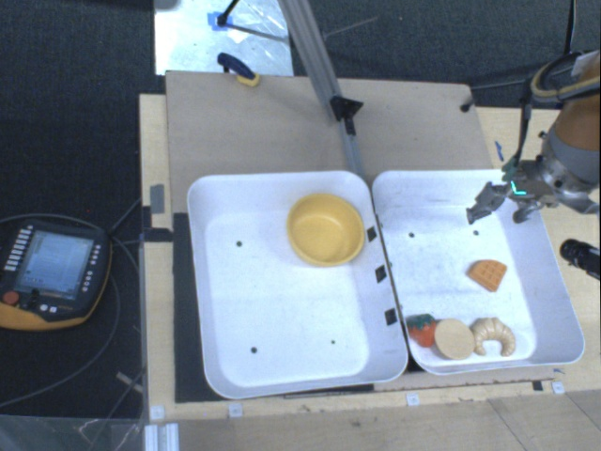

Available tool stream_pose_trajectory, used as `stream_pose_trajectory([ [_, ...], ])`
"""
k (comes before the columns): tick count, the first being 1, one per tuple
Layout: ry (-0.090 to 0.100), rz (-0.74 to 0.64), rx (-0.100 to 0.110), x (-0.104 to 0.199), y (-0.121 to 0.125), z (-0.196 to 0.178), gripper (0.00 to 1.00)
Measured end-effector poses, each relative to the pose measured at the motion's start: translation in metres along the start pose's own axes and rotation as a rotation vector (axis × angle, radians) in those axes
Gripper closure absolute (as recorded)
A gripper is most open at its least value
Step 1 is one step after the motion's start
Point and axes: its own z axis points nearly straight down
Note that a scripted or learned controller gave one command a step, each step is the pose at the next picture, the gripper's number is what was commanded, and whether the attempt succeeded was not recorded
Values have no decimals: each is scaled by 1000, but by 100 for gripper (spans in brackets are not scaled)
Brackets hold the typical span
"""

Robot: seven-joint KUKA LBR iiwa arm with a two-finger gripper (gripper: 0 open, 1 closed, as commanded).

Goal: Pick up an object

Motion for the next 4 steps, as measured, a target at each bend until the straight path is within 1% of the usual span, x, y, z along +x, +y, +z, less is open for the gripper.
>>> stream_pose_trajectory([
  [1,0,0,0,0,0,0,0],
  [2,1,0,5,1,2,62,0],
  [3,1,0,5,-1,8,122,0],
  [4,0,0,1,-1,8,135,0],
])
